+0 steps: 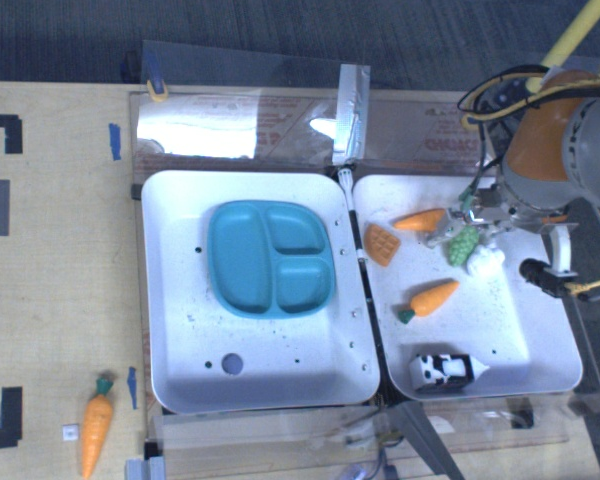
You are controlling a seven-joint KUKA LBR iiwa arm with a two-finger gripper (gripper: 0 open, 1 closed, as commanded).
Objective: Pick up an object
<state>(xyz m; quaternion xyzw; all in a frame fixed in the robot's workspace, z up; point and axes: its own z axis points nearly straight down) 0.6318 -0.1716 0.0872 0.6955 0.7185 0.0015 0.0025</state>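
While I am hovering the jaws right over the green toy, I cannot tell whether they are apart or clamped.

A robot lab: taped bench, white bins, cabling.

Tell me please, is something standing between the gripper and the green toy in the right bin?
Nothing visible does. The gripper is directly at the green toy, at the back of the right bin. One carrot lies just left of them, and a white object touches the toy's right side, so both crowd the grasp.
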